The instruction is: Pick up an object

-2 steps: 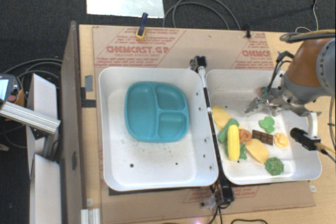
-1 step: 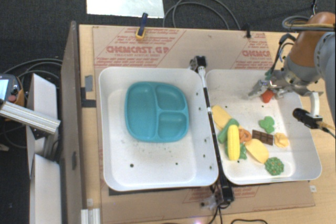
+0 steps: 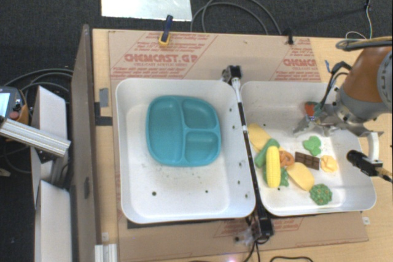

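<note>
Red print on the cardboard

The cardboard sheet [image 3: 184, 49] under the bins reads "CHEMCAST GP" at left, repeated partly near the right bin.

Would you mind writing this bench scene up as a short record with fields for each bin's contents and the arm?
left bin: teal divided plate
right bin: toy food in a cluster: corn cob, broccoli, chocolate bar, green leaf piece
arm: reaches over the right bin's far right side
gripper: low over the bin, above the toy food; grasp cannot be judged
</note>
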You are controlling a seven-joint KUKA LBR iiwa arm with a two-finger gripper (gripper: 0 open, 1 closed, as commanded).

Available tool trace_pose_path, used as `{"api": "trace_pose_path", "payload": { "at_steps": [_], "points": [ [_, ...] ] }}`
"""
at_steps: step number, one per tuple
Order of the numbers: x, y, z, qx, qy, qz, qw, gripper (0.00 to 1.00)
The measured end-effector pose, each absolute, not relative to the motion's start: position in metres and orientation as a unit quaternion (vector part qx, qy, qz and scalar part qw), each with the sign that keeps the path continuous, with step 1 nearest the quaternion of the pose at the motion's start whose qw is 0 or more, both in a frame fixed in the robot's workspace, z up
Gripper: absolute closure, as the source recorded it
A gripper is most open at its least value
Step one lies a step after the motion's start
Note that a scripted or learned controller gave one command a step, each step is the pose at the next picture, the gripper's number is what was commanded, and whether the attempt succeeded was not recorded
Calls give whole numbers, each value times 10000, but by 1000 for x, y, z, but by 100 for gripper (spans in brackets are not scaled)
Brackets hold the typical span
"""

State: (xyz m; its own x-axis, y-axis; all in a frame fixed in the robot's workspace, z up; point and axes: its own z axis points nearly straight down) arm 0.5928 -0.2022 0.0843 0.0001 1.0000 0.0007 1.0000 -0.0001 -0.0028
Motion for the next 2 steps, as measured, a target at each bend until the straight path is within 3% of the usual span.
{"api": "trace_pose_path", "payload": {
  "at_steps": [1, 2],
  "points": [
    [665, -186, 86, -7041, -7101, -29, -39, 0],
    [663, -188, 97, -7044, -7098, -15, -39, 100]
  ]
}}
